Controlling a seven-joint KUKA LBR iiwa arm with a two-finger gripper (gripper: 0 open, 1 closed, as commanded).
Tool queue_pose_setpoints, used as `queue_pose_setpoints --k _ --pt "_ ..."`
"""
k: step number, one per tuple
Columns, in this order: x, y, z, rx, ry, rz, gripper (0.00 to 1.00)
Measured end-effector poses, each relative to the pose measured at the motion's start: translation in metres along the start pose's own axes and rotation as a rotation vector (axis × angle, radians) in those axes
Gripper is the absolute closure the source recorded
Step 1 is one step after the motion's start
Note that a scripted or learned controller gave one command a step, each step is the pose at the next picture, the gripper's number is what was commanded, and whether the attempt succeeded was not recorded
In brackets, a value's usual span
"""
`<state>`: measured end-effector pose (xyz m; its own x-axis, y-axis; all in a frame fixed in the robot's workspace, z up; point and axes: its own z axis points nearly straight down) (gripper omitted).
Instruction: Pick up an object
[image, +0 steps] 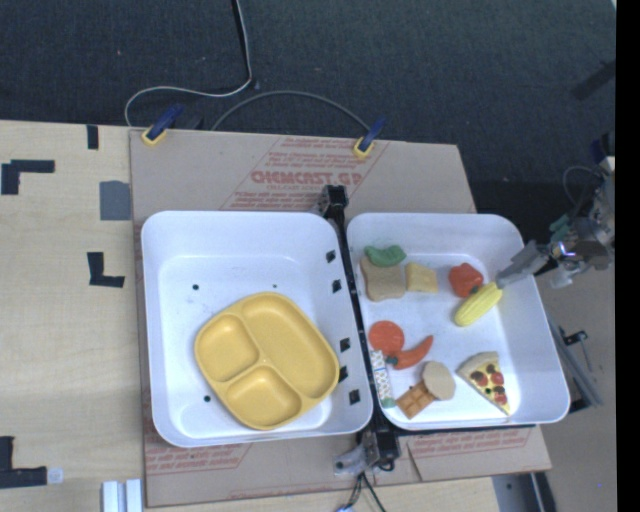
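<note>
The right bin (530, 330) holds several toy foods: a green piece (384, 256), a tan bread slice (384, 283), a yellow cheese wedge (421, 278), a red tomato (464, 278), a yellow corn cob (478, 303), a red round slice (386, 335), an orange-red chili (414, 351), a mushroom-like piece (428, 386) and a pizza slice (487, 380). My gripper (520, 266) reaches in at the bin's right rim, slanting down to the left, its tip just right of the corn cob and the tomato. Nothing is visibly held in it.
The left bin (180, 260) holds a yellow divided plate (265, 359). Both bins rest on a cardboard sheet (290, 175) held by two clamps at the back. A black divider (345, 290) runs between the bins. Cables hang at the far right.
</note>
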<state>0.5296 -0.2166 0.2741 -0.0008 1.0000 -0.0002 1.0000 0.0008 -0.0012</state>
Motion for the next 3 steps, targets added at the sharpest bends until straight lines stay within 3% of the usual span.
queue_pose_setpoints --k 1,2,3 --pt "-0.005 0.054 0.11 0.008 0.002 -0.002 0.0" --pt "-0.007 0.089 0.191 -0.006 -0.004 -0.001 0.0" --pt "-0.007 0.09 0.177 -0.008 -0.005 -0.003 1.0"
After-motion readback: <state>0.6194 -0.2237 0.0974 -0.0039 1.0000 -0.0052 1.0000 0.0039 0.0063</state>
